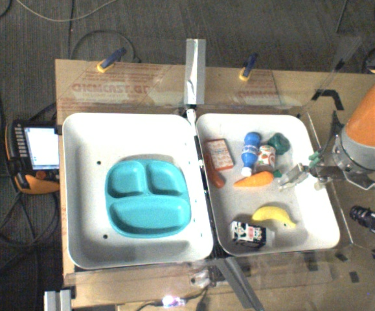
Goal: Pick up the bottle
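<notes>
The gripper (295,175) hangs low over the right bin (317,229), at its right side, fingers spread and holding nothing, angled in as if lining up a reach. The bottle (249,150), white with a blue cap, lies to its left and a little beyond, apart from the fingers. It is hemmed in: a carrot (254,179) lies directly between, a small can (266,155) touches the bottle's side, a dark green lump (280,142) just behind. The banana (273,216) sits nearer, clear of the path.

Bottle (250,149) hemmed by can (265,156) and carrot (254,179) (left flank open).
</notes>
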Controlling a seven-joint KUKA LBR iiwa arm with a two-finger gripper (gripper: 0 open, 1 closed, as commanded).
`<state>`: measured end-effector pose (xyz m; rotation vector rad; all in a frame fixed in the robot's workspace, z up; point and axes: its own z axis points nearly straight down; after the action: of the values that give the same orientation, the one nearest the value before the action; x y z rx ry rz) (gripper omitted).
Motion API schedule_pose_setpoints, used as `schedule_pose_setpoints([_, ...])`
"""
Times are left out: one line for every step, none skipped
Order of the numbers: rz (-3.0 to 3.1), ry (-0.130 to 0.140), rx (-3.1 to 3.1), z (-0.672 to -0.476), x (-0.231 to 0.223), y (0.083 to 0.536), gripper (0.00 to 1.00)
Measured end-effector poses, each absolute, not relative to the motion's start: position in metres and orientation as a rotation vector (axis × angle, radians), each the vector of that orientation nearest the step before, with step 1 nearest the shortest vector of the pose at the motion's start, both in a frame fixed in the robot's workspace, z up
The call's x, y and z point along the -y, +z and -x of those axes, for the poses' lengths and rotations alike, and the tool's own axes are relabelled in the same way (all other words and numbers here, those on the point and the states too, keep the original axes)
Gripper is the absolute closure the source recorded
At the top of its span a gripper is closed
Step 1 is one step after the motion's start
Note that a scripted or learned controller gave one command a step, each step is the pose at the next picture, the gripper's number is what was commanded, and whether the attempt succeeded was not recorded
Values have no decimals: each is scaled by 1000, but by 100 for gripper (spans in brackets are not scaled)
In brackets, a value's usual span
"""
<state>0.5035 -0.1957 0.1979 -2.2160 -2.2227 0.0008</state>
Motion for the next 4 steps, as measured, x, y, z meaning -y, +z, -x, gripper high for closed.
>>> schedule_pose_setpoints([1971,-17,2471,-578,195,114,0])
schedule_pose_setpoints([2104,27,2319,-650,179,91,0])
schedule_pose_setpoints([2157,56,2266,-658,172,90,0])
schedule_pose_setpoints([1938,68,2452,-656,173,91,0])
